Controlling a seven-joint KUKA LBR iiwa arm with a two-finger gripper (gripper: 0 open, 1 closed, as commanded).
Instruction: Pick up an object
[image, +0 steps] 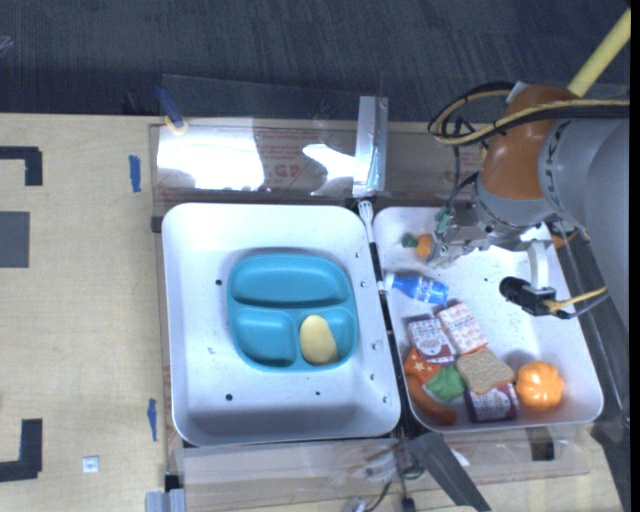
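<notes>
The metal two-finger gripper (445, 245) hangs in the right bin's upper left, just beside a small orange-and-green carrot toy (419, 241); its grip I cannot tell.

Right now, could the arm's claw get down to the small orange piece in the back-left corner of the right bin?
Probably yes. The claw hangs right beside the small orange piece, and nothing lies on top of it. The white bin wall close behind may crowd the approach.

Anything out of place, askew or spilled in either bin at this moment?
Nothing spilled or damaged. The right bin has toy food heaped at its near end, with the blue bottle lying on its side. In the left bin, a yellow item sits in the blue tray.
</notes>
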